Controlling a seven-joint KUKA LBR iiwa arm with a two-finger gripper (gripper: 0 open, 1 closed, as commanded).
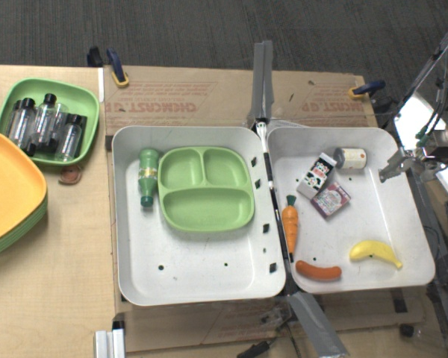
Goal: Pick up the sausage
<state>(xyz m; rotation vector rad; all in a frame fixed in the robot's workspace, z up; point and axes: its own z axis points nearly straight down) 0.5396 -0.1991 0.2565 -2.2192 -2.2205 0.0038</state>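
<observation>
The sausage [319, 271], reddish-brown and short, lies flat in the right bin [403, 274] near its front left corner. An orange carrot [290, 226] lies just behind it along the bin's left wall, and a yellow banana [375, 253] lies to its right. My gripper [393, 168] shows as a grey tip over the right bin's right rim, well behind and to the right of the sausage. Nothing is seen in it.
The right bin also holds a purple packet [330, 198], a small black-and-white carton [316, 176] and a white can [351, 157]. The left bin [201, 286] holds a green divided plate [206, 189] and a green bottle [148, 176]. A green tray of bottles [48, 121] and orange plates [11, 192] sit far left.
</observation>
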